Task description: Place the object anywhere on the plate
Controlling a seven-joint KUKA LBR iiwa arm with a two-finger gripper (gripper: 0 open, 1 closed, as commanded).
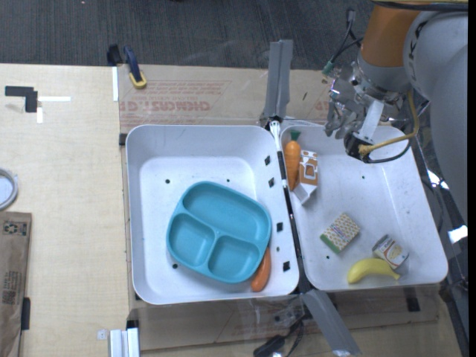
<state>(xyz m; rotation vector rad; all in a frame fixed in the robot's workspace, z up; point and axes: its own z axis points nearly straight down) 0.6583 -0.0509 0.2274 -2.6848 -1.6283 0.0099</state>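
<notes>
Camera view: tool [349, 129] above right bin's [416, 199] far edge (grip state unclear); plate [218, 231] in left bin.

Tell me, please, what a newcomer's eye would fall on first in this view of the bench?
Most likely the bright blue plate with three compartments, lying in the left bin, with an orange carrot beside its lower right rim. Next, the arm's orange band at the top right, with the gripper hanging over the far edge of the right bin, and a yellow banana near that bin's front.
</notes>
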